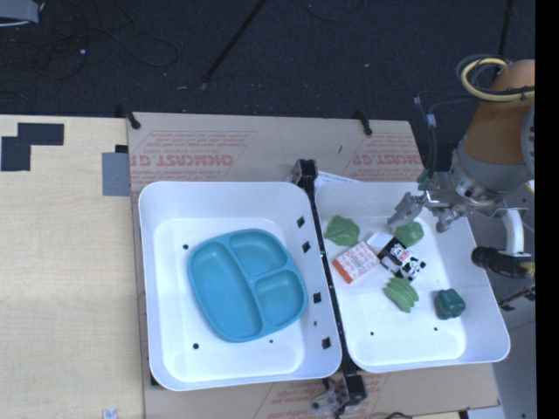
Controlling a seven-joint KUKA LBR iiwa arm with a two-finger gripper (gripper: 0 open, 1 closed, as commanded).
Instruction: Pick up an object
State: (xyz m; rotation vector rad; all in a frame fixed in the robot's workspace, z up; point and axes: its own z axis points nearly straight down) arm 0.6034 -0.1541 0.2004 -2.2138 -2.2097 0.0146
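Two white bins (175,201) on cardboard (218,147) over pale wooden bench (61,278), dark floor (218,42) behind.

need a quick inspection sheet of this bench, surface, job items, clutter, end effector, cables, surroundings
surface: cardboard sheet on a pale wood bench, bearing the left bin and right bin side by side.
job's things: in the right bin, three green pieces, an orange and white packet, a black and white toy and a dark teal piece.
clutter: blue divided plate in the left bin.
end effector: end effector over the right bin's far edge, near a green piece; nothing seen between its fingers.
cables: dark cables on the floor beyond the bench; a yellow loop on the arm.
surroundings: dark carpet.
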